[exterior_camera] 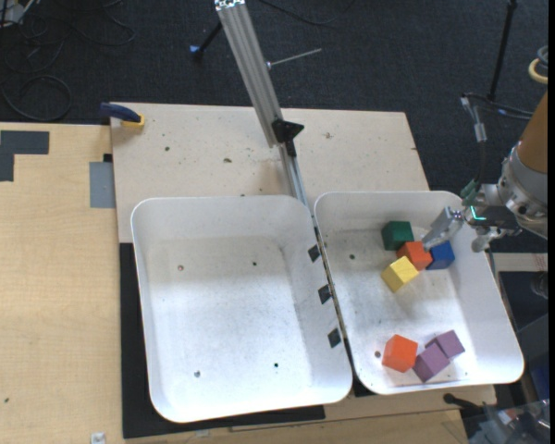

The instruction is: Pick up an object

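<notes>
Gripper [441, 232] over crowded red block [414, 254] and blue block [441, 254]; jaw state unclear. Risked nudging neighbours, grasping nothing.

The arm reaches in from the right, claw [441, 232] angled down-left.

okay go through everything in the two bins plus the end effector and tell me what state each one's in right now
End effector: low in the right bin, at the blue block.
Green block: resting.
Red block: touching the blue one.
Yellow block: tilted.
Orange block: resting.
Two purple blocks: touching.
Left bin: flat.
</notes>
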Controlling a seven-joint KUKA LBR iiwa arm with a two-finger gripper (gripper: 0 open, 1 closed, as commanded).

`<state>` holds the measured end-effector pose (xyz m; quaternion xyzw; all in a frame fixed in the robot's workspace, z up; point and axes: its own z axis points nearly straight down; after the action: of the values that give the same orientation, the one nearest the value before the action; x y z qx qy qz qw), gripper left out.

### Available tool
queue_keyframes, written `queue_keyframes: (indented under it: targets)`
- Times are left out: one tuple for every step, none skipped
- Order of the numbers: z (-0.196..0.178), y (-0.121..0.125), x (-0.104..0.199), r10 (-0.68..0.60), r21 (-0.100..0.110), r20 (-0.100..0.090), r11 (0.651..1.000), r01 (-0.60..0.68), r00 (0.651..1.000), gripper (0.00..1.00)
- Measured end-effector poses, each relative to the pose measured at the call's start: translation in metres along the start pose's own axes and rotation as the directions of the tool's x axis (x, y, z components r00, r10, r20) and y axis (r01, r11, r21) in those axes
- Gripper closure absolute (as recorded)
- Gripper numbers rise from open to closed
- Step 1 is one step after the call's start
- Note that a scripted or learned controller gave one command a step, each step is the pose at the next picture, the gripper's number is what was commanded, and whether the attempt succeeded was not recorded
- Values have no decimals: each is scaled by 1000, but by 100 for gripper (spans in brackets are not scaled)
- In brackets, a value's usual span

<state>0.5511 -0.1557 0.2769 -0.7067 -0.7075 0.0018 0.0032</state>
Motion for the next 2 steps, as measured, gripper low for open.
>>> queue_keyframes:
  targets:
    - [-2,0,-1,2,-4,1,1000,-2,1000,0]
    - [42,2,-2,1,0,0,1000,-1,1000,0]
